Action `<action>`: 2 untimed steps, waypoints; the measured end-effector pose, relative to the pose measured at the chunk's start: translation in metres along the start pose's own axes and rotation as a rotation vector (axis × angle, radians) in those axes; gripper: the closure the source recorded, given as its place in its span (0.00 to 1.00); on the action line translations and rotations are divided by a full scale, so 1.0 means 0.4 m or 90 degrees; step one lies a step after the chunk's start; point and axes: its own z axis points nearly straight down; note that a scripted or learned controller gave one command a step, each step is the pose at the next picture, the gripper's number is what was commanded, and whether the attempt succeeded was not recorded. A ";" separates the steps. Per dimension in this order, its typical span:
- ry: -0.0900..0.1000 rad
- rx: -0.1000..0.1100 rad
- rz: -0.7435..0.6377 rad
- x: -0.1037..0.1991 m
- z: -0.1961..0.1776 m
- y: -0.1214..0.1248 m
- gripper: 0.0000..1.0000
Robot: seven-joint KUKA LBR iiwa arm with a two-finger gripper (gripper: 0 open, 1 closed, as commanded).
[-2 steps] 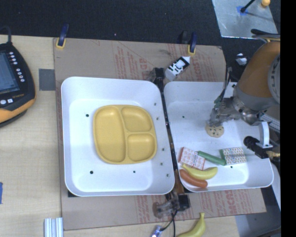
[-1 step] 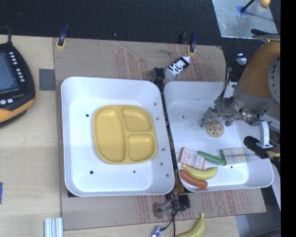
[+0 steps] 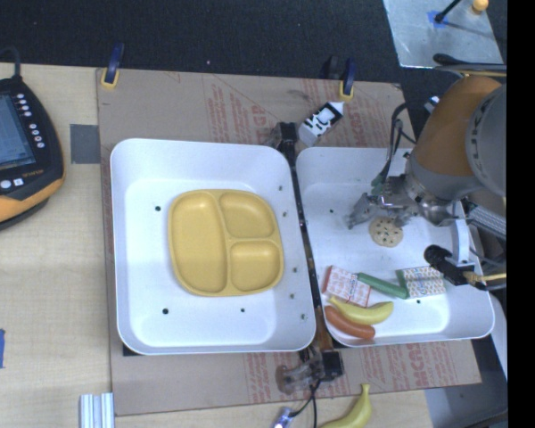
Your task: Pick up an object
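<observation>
Cookie lies in my right bin, near its middle. Left of it sits a yellow tray in the left bin. My gripper hangs just above the cookie, fingers spread, holding nothing.

Two shallow white plastic bins: left bin, right bin. A mustard-yellow three-compartment tray lies in the left bin. The right bin holds a tan cookie with dark chips, a yellow banana, a red-orange sausage, a green stick and a red-and-white patterned packet. The arm's band is orange.
</observation>
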 end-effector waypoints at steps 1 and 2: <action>0.002 0.002 0.002 -0.078 0.004 -0.025 0.00; 0.002 0.000 0.003 -0.158 0.004 0.027 0.00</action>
